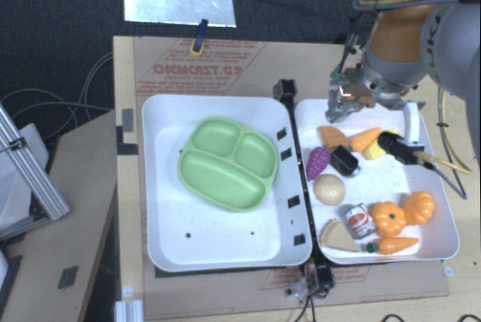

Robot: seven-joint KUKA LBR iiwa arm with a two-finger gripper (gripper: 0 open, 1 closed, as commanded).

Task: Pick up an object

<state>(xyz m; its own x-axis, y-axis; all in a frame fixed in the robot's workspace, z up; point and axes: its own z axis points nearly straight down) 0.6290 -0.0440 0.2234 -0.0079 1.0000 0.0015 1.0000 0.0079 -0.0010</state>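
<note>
Hanging above the far left corner of the shallow white right-hand bin [398, 181], the two-finger gripper [340, 108] of the grey and orange robot arm [443, 34] sits beyond a small black plastic block [344, 161]. Whether the gripper is spread or pressed together cannot be told from this angle.

The toys it could pick lie around the black block. An orange wedge-shaped toy [332, 136] rests just beyond the block, between it and the gripper. Beyond the block and to its right lies an orange toy carrot [366, 138], with a small yellow piece [373, 152] against it. A purple toy grape bunch [319, 161] sits just beside the block on its left, and a pale beige ball [328, 189] sits near it on the camera's side.

Farther from the block towards the near rim stands a small tin can with a red and white label [358, 220]. A cream wedge-shaped slice [338, 236] lies at its left and an orange toy pumpkin [388, 217] at its right. A second orange pumpkin [419, 206] and a second orange carrot [396, 244] lie well to the block's near right.

Well to the block's left, a light green divided plastic plate [225, 162] lies in the shallow white left-hand bin [218, 234].
</note>
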